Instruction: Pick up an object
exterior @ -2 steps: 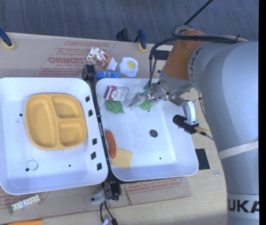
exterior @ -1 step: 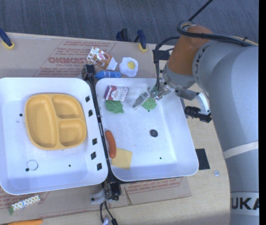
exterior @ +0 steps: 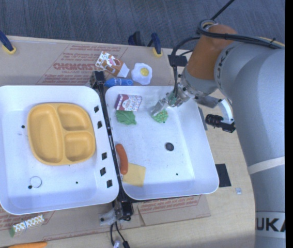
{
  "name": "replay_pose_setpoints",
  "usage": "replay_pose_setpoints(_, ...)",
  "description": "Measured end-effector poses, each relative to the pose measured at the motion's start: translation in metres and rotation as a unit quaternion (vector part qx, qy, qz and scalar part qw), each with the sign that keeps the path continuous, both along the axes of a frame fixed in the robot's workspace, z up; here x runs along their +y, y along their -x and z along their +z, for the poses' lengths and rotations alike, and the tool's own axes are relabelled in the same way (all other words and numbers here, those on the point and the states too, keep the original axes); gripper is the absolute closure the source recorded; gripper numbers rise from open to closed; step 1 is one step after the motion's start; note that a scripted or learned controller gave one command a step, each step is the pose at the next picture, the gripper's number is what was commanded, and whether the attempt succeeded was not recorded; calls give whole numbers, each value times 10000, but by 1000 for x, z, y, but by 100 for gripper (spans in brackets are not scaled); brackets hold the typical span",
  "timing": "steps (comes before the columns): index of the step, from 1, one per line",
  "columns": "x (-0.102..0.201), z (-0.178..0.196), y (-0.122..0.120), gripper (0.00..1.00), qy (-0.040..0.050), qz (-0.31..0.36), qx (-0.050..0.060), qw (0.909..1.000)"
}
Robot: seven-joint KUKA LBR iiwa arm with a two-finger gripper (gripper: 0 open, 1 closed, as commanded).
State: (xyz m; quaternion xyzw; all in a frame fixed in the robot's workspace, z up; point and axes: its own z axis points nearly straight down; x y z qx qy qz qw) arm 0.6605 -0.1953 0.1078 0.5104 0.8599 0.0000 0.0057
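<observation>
The grey arm point(exterior: 249, 102) reaches in from the right side of the counter point(exterior: 74, 56), its orange band point(exterior: 208, 48) above the far right corner of the right bin point(exterior: 203, 164). The end effector point(exterior: 166, 106) sits low inside that bin, near its far edge, right beside a small green toy point(exterior: 161, 117) that lies just under its tip. Whether it is open, closed or touching the toy cannot be told from here.

In the same bin, a second green piece point(exterior: 126, 118) lies near the far left corner, just in front of a small printed box point(exterior: 128, 103). A sausage point(exterior: 122, 158) lies along the left wall, touching a yellow cheese slice point(exterior: 134, 174) by the near edge. A dark round spot point(exterior: 169, 146) marks the bin floor toward the right.

The left bin point(exterior: 6, 190) holds a yellow divided plate point(exterior: 61, 133) in its middle.

On the counter beyond the bins lie a small carton point(exterior: 107, 62), a blue item point(exterior: 119, 81) and a fried-egg toy point(exterior: 142, 73).
</observation>
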Motion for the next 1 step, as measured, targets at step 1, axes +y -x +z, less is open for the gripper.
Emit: replay_pose_setpoints(1, 63, 92, 30, 100, -34, -1088, 52, 9940)
